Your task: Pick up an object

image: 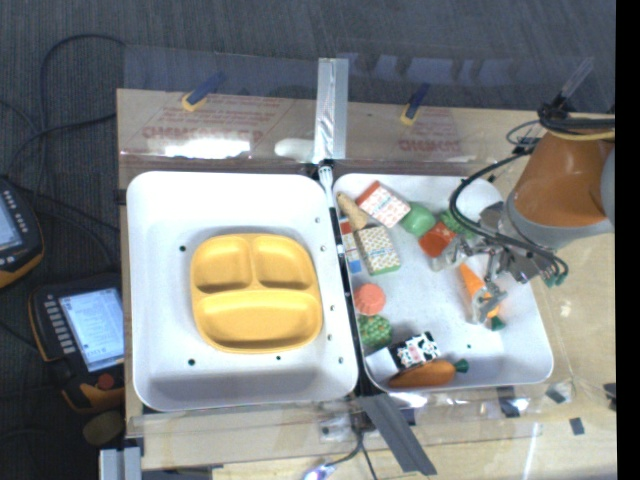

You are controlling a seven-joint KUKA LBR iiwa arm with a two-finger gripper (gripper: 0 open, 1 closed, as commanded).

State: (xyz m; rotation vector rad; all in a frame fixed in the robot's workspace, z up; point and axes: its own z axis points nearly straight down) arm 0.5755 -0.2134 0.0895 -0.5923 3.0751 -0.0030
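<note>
Objects lie scattered in the right bin (535, 353), and the gripper (487, 286) hangs low over the right part of this bin, close above a small orange piece (471, 279). If it is open or closed, I cannot tell from here. Near the left wall of this bin I see a patterned box (381, 204), a checkered block (378, 249), a round orange-red disc (370, 299) and a dark green piece (374, 330). A green object (418, 218) and a red one (435, 238) are touching each other in the middle. At the front edge a black and white cow figure (415, 350) stands just beside a carrot (428, 373). The left bin (160, 208) holds a yellow divided tray (257, 291).
</note>
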